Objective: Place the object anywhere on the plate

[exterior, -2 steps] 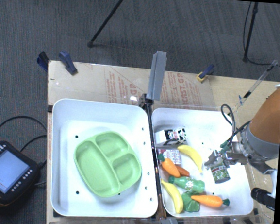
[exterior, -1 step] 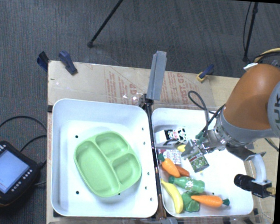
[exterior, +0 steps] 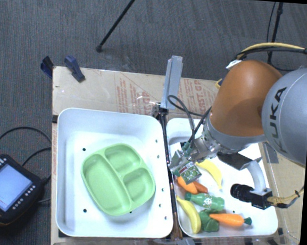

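While the grey KUKA arm with its orange band (exterior: 241,100) reaches in over the right-hand shallow white bin (exterior: 265,222), the camera view shows the pincer (exterior: 184,162) low at that bin's left side, close to the wall (exterior: 167,147) shared by the two bins. Whether it is open or closed cannot be told from this slant, since wrist hardware and a small green printed board (exterior: 190,173) crowd the tip.

Just below the pincer lies a heap of plastic toy food: a small orange carrot (exterior: 186,185) nearest, then a green bottle-shaped toy (exterior: 206,202), a yellow banana (exterior: 190,216) and a longer orange carrot with a green top (exterior: 229,219). Another yellow banana (exterior: 212,170) lies just to its right. Which piece is the object to move cannot be told; nothing is visibly clamped.

Well to the pincer's left, in the other white bin (exterior: 69,138), the pale green compartmented plastic plate (exterior: 117,179) sits bare.

The likeliest failure is a closing that catches nothing, or catches two crowded toys at once. A weak pinch on a rounded, slippery piece might also let it drop while crossing the shared wall, short of the plate.
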Available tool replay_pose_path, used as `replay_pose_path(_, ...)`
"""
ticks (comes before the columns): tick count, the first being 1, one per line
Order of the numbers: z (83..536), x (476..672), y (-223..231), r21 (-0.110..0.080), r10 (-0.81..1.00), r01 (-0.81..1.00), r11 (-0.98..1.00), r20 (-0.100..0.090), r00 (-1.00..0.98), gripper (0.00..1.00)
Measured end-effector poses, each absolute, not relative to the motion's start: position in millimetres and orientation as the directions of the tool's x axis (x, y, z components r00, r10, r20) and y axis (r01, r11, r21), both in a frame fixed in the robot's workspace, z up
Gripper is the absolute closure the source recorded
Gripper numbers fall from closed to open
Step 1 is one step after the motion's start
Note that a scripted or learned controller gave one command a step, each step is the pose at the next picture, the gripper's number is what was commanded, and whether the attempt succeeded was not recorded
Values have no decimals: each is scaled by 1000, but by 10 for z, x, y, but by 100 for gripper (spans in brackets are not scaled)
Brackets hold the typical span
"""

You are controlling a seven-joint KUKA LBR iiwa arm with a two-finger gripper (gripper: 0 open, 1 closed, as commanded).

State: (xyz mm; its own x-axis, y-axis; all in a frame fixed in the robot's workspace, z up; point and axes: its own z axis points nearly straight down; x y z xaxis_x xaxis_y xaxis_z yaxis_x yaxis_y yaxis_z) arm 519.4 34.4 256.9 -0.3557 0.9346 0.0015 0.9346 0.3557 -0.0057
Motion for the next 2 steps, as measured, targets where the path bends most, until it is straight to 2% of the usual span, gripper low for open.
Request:
replay_pose_path(1,2173,5505,1155,-8,917,917,398,1,-398,100)
replay_pose_path(2,2174,5506,1155,-7,917,917,398,1,-398,0)
